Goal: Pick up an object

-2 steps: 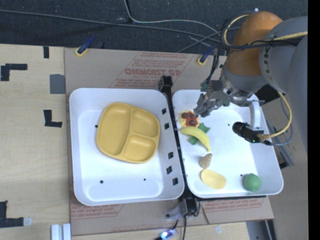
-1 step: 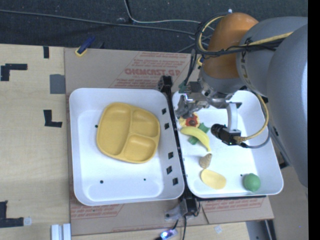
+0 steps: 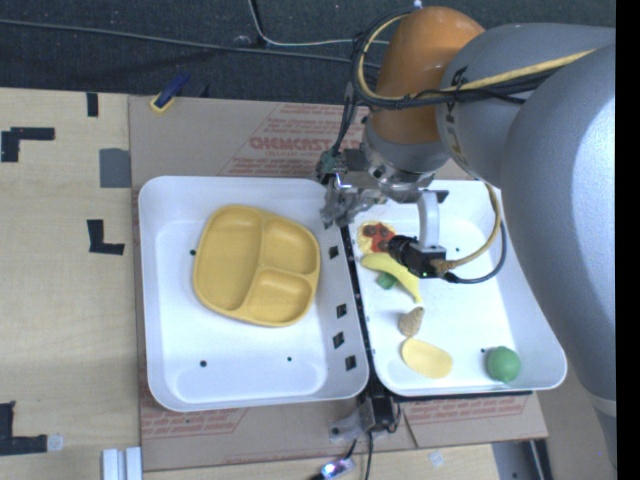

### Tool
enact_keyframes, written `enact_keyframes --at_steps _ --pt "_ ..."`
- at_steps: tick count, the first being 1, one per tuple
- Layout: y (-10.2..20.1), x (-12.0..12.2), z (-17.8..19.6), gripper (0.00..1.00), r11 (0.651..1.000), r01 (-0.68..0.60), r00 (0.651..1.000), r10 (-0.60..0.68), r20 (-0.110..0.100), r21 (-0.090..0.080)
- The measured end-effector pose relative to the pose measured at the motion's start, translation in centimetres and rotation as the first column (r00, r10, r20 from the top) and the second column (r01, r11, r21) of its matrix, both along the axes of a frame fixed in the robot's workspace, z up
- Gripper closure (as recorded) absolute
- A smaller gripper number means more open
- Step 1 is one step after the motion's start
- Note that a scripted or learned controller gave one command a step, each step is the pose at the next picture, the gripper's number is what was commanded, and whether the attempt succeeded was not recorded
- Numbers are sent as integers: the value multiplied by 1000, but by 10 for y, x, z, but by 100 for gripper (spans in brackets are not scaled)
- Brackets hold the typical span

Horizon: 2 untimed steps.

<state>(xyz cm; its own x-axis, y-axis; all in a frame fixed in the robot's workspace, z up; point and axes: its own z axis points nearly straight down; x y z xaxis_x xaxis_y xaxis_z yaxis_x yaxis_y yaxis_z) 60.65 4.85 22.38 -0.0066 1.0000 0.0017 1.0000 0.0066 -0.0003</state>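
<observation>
In the right bin lie a yellow banana, a red and orange piece just above it, a small green bit, a tan lump, a flat pale yellow piece and a green ball. My gripper hangs under the orange band at the bin's far left corner, over the divider between the bins. It sits just up and left of the red piece. The arm hides what is directly beneath it.
The left bin holds a yellow divided plate. Both bins rest on a cardboard sheet. The grey arm covers the right bin's far right part. A black cable loops over that bin.
</observation>
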Motion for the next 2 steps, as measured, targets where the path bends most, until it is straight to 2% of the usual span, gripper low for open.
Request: enact_keyframes --at_steps 1,2 --pt "54 -2 -7 100 1000 0 1000 0 -2 -1" --pt "51 -2 -7 0 1000 4 1000 -4 -2 -2"
